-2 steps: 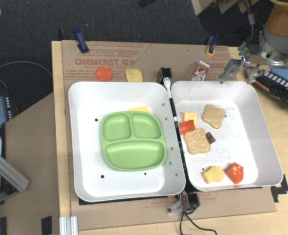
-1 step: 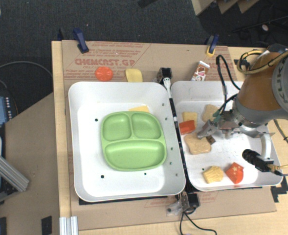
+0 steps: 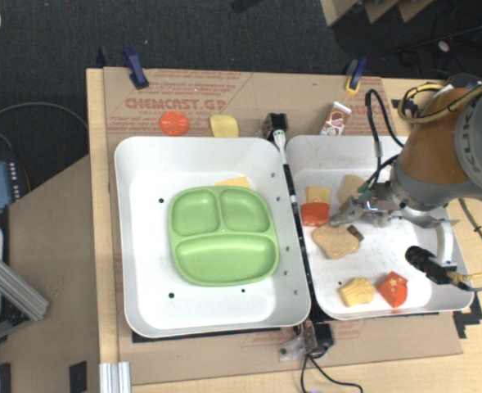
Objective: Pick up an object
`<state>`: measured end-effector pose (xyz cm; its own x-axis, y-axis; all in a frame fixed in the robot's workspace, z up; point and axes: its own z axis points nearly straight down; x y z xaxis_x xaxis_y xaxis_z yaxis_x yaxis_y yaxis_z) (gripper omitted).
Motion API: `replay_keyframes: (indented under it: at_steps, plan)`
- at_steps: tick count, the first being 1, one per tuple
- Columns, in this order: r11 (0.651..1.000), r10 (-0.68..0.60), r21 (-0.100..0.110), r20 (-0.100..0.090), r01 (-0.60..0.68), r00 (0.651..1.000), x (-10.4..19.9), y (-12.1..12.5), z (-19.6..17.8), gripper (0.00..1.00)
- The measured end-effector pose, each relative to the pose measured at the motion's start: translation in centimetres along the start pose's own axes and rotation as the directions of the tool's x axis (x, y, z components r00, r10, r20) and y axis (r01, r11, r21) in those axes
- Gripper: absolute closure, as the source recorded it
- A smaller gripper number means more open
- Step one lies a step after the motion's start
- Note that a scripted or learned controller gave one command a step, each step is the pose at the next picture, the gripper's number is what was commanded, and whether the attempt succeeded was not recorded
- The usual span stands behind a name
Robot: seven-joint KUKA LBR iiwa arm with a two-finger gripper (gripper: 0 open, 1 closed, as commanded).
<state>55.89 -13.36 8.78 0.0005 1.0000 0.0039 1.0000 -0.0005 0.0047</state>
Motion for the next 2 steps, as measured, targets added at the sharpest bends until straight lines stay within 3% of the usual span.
replay_keyframes:
  at_steps: [1,2]
  plan:
    - [1.000,0.002,-0.007,0.006,-0.002,1.000,0.7,-1.0,-0.1,0.00]
    - [1.000,0.003,-0.001,0.009,-0.003,1.000,-5.5,2.2,0.2,0.00]
